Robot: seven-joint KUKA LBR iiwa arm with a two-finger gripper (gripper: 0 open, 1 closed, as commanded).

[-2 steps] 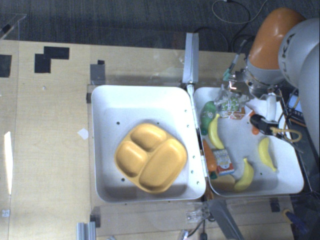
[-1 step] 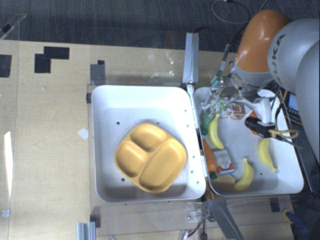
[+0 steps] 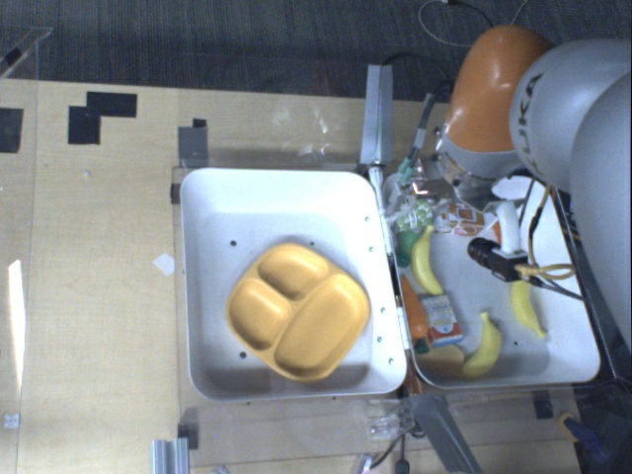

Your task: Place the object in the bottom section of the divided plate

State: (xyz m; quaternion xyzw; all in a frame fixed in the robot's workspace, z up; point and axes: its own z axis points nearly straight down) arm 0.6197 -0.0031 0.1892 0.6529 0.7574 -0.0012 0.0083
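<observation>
Bench w/ yellow divided plate (image 3: 299, 309) in left bin (image 3: 202, 265); gripper (image 3: 413, 197) in right-bin (image 3: 568, 358) clutter, state unclear.

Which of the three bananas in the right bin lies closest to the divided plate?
The banana by the bin's left wall, uppermost of the three; the other two lie further right of the yellow divided plate.

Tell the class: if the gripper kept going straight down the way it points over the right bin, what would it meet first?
Probably the clutter in the right bin's top left corner, near the upper banana. The gripper hangs above it; depth is unclear.
</observation>
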